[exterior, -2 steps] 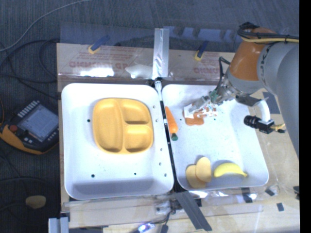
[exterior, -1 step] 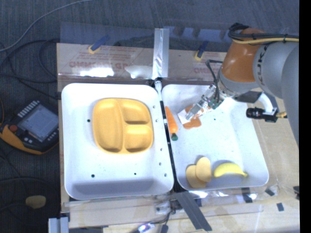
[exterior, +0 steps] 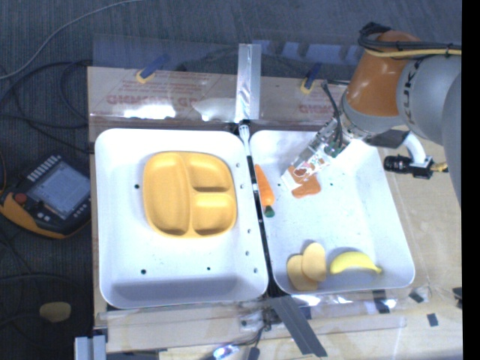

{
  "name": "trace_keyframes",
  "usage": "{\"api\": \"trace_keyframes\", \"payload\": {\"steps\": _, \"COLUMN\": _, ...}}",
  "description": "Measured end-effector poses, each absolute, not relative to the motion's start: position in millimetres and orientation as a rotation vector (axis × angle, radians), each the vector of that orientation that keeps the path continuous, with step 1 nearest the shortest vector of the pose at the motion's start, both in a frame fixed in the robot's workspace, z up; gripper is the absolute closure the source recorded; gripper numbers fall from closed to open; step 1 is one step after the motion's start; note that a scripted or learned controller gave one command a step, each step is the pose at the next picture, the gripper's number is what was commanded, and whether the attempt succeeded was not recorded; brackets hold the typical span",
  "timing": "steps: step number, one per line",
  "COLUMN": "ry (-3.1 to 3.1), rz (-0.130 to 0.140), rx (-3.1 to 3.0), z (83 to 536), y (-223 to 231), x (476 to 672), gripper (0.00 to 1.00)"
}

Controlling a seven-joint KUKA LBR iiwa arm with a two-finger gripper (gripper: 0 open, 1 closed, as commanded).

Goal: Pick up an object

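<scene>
Looks down at a slant on two shallow white bins side by side. Holds, in the left bin [exterior: 112,223], one yellow divided plate [exterior: 189,193]. Holds, in the right bin [exterior: 390,223], every loose thing worth picking: a carrot [exterior: 262,187] lying along the left wall, a small orange piece [exterior: 307,190] near the upper middle, and at the front edge a banana [exterior: 354,262] touching a tan rounded piece [exterior: 307,265].

Reaches in from the right with the grey arm [exterior: 431,88], orange band above the wrist. Puts the gripper [exterior: 300,174] low in the right bin, right over the small orange piece and apparently touching its upper edge. Cannot tell whether the jaws are released or clenched; hidden by the slant of the tool. Shows nothing clearly held.

Likely risks, as a judgement:
- Closing off-centre on the small orange piece, which looks flat and low, and so pinching only an edge or sliding over the top.
- Nudging the piece sideways towards the carrot instead of trapping it.
- Pressing down too hard on the bin floor with so thin a target.
- Lifting away with nothing, given no clear sign of a grasp.
</scene>
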State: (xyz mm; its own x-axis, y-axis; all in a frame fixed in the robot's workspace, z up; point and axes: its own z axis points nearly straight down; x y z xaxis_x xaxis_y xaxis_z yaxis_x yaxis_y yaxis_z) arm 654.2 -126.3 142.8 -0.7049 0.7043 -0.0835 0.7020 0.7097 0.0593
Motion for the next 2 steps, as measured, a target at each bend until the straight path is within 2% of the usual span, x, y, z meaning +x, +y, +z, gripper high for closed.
{"api": "trace_keyframes", "payload": {"steps": 1, "ry": 2.825, "rz": 0.002, "rx": 1.371, "z": 148, "y": -113, "x": 647.7, "gripper": 1.00}}
{"api": "trace_keyframes", "payload": {"steps": 2, "ry": 2.983, "rz": -0.005, "rx": 0.974, "z": 139, "y": -168, "x": 651.8, "gripper": 1.00}}
